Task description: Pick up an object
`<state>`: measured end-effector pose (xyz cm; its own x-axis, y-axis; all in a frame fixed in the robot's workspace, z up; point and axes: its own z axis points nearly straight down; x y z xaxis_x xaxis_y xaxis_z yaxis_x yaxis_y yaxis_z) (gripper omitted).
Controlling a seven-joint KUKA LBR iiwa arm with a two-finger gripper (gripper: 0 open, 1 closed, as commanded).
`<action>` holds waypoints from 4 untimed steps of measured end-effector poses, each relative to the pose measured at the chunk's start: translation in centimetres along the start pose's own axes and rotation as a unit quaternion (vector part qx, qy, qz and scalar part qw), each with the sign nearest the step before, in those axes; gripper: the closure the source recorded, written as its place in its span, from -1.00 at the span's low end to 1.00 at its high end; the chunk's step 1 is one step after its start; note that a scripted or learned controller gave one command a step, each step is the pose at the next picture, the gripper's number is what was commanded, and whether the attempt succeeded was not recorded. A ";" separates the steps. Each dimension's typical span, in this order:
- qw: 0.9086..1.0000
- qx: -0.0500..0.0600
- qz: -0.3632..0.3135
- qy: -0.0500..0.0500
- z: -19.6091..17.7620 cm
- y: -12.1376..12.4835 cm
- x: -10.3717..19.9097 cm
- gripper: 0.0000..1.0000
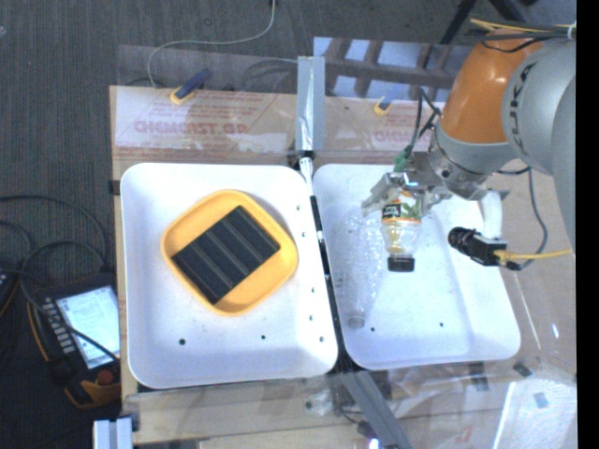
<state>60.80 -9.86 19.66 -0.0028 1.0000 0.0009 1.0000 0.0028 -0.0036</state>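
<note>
While slanted downward over the right bin: arm [524, 92] entering from the right, grey casing, orange band above the wrist.
Gripper [404, 195]: low above the right bin's upper middle, metal fingers pointing down and left.
Task item: small clear plastic bottle [401, 237], held at its upper end between the fingers, hanging downward.
Jaws: clenched on the bottle's upper part (label end uppermost, dark cap lowest).
Bottle location: over the middle of the right bin; contact with the bin floor not discernible.
Bottle make: transparent, faintly amber body, yellow-and-dark label near the top, black cap at the bottom.
Second item, right bin: clear crinkled plastic bottle [360, 265], lying lengthwise just left of the held one, glossy, hard to outline.
Right bin [468, 330]: shallow, white, smooth, rounded corners.
Left bin [154, 344]: same make, touching the right bin along a dark seam.
Left bin contents: yellow rounded-square dish [229, 249], tilted, with a black ribbed panel on its upper face.
Cabling: black connector with yellow cable [487, 249] over the right bin's right side.
Bench [225, 124]: pale wood board under clear sheeting, red printed lettering, clips at the far edge.
Floor: dark grey carpet [56, 54], loose cables.
Lower left: handheld pendant [75, 325] with lit screen.
</note>
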 end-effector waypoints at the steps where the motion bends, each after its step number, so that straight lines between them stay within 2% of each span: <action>1: 0.994 -0.002 -0.111 -0.001 10.4 2.7 -8.4 -1.00; 2: 0.995 -0.002 -0.099 -0.001 1.6 4.1 -11.6 -1.00; 3: 0.990 0.005 -0.140 0.005 10.1 5.8 -11.8 -1.00; 4: 0.990 0.007 -0.141 0.005 9.4 5.7 -11.8 1.00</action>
<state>66.47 -21.59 10.25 -0.2812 0.9596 0.0131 0.9594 0.2814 -0.0164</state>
